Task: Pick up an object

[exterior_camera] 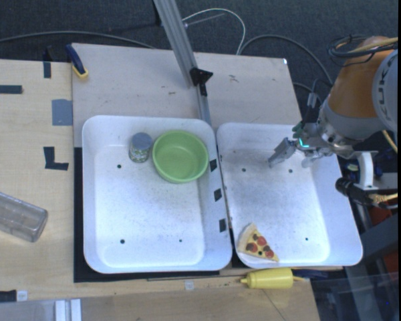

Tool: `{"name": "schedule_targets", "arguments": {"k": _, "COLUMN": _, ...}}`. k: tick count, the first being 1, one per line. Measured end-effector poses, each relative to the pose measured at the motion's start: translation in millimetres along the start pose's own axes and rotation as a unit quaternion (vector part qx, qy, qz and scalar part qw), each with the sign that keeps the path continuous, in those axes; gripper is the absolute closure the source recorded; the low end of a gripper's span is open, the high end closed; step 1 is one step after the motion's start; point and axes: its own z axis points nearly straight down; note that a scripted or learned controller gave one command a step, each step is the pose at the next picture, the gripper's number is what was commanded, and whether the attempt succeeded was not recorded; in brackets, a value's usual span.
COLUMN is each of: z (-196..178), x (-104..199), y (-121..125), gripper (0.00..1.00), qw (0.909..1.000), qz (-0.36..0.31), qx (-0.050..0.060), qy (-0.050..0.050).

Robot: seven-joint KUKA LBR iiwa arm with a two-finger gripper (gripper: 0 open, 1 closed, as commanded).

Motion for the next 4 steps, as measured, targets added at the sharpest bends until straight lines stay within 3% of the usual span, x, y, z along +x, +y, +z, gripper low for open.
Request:
{"name": "schedule_targets", "arguments": {"k": 2, "z": 104, "x": -1, "y": -12, "gripper": 0.0, "qw": 1.0, "qz": 0.001, "qx": 0.003, "qy": 0.0}}
{"name": "schedule_targets", "arguments": {"k": 3, "z": 91, "x": -1, "y": -11, "gripper": 1.0, "qw": 1.0, "qz": 0.0, "qx": 0.001, "qy": 0.0}}
{"name": "schedule_targets", "arguments": {"k": 4, "z": 45, "x": -6, "y": -17, "gripper": 1.0, "qw": 1.0, "qz": 0.001, "qx": -0.002, "qy": -0.001}}
